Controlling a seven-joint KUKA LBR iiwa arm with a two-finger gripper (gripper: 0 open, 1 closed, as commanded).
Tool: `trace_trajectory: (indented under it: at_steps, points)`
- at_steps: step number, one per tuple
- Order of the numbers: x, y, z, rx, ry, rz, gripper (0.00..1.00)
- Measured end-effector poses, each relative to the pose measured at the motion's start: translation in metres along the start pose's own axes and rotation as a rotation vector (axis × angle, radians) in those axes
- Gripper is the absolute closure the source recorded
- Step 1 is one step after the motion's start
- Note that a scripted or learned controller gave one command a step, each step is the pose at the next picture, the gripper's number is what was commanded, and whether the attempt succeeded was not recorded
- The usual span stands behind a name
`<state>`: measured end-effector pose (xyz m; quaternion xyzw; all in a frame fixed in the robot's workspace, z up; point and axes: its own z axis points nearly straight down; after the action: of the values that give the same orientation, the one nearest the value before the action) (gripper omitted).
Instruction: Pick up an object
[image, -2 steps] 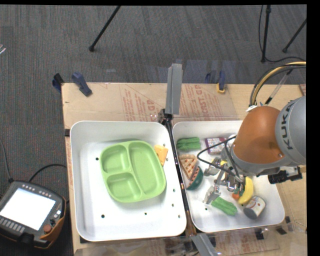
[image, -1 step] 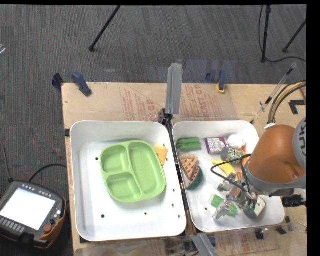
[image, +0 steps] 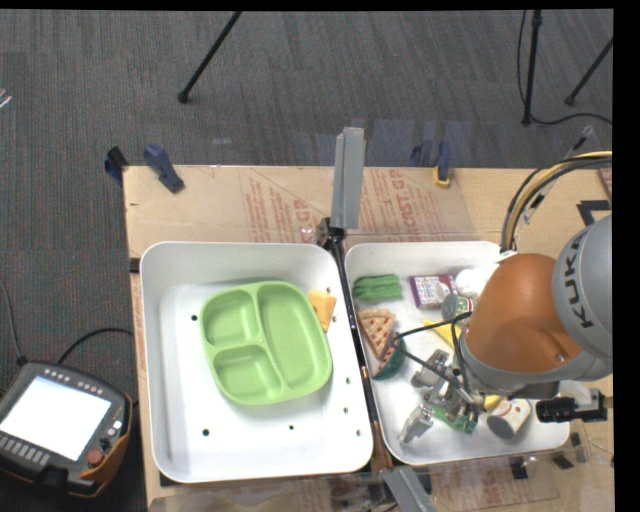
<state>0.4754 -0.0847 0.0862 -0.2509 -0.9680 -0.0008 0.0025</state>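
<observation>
Two bins: left bin (image: 170, 300) carries a green divided plate (image: 266, 342) with a yellow wedge (image: 322, 307) at its right rim; right bin (image: 400, 262) is crowded.
Likely target: waffle slice (image: 378, 333), left part of right bin, lower centre of frame; long axis roughly up-down, narrow end toward bottom.
Neighbours: green pickle-like toy (image: 376, 288) above it, purple carton (image: 433, 290) further right.
Gripper (image: 440, 400): lower right, over bin floor; whether it is spread or closed, cannot tell.
Risk: probably clutter; descending fingers could nudge the cup (image: 508, 418) or close on nothing.
</observation>
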Motion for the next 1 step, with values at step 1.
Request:
trace_trajectory:
  at_steps: [1]
  points:
    - [-0.0623,0.0320,-0.0015,-0.001,-0.006,-0.058,0.00]
